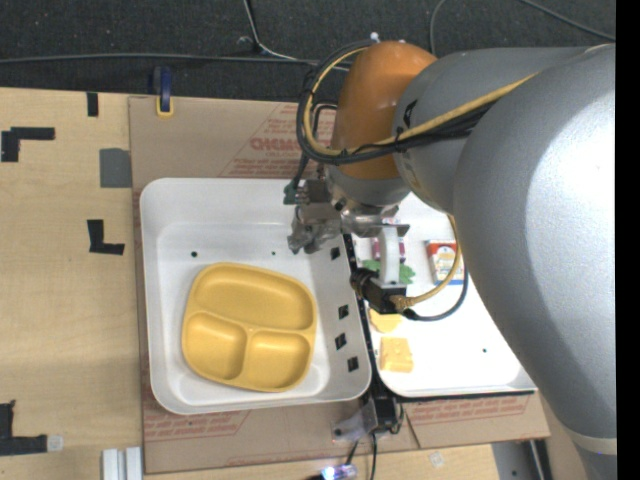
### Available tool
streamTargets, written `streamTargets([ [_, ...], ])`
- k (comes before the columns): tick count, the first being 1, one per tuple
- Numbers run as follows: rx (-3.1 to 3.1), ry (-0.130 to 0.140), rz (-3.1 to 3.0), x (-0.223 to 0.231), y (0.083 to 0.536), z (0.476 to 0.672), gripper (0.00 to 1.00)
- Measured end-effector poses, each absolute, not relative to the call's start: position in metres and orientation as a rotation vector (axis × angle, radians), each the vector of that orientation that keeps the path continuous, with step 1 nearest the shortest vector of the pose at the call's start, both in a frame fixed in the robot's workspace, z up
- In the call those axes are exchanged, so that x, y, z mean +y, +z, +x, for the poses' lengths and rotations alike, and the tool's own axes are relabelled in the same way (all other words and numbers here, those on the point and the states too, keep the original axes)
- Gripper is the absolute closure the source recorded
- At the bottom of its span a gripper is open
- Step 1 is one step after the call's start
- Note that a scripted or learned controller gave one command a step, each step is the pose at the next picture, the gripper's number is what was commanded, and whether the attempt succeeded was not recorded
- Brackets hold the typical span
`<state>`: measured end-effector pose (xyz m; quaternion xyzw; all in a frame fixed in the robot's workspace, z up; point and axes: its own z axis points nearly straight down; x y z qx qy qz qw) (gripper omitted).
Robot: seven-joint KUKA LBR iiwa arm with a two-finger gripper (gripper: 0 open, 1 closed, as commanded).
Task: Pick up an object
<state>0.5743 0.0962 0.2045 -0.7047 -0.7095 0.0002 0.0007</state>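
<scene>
While the gripper hovers, grasp state indiscernible, we note a yellow divided plate just below-left.

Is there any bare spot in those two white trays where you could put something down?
Yes. In the left bin, bare floor lies above the yellow divided plate, up to the far wall. In the right bin, the near right corner beside the yellow block is bare. Around the gripper it is crowded.

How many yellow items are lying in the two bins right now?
3: a yellow divided plate in the left bin; two small yellow pieces in the right bin. The arm may hide more.
</scene>
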Motion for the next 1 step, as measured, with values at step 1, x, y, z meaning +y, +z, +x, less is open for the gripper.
streamTargets([
  [1, -2.224, 0.003, -2.218, 0.0932, 0.2049, 0.5736, 0.0],
])
